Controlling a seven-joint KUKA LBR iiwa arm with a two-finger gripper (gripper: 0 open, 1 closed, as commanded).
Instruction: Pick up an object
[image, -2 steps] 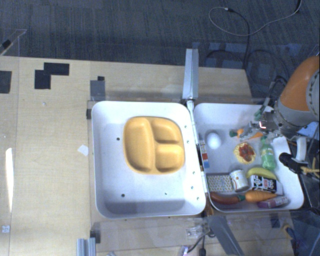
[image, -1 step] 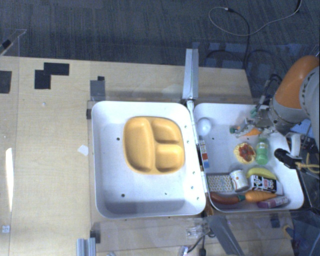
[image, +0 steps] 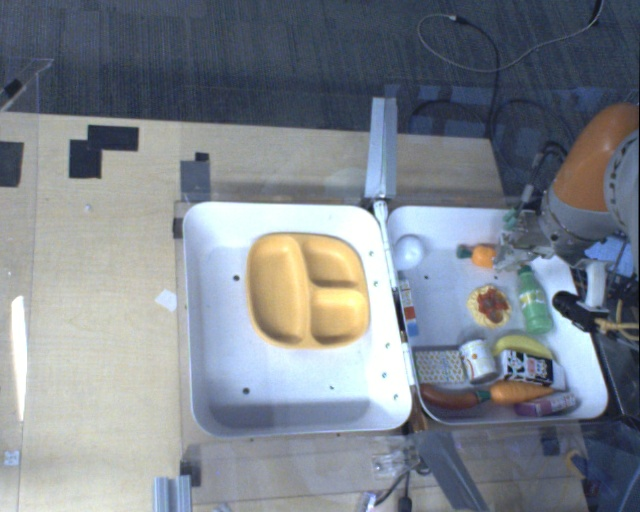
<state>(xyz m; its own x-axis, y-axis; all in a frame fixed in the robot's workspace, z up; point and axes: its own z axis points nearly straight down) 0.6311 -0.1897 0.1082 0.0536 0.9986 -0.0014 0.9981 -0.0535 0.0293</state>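
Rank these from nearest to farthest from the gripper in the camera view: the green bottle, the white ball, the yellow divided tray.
1. The green bottle, right bin, just below the gripper.
2. The white ball, at the right bin's left edge.
3. The yellow divided tray, in the left bin, farthest.

Count at this frame. White bins: 2, a left bin and a right bin, both left of the gripper.

Left bin, well away from the gripper: 1 yellow divided tray.

Right bin, near and below the gripper: 1 white ball, 1 green bottle, 1 small orange piece, 1 round pizza-like toy, 1 can, 1 banana, 1 carrot, 1 sausage, 1 marker. Other small items too blurred to count.
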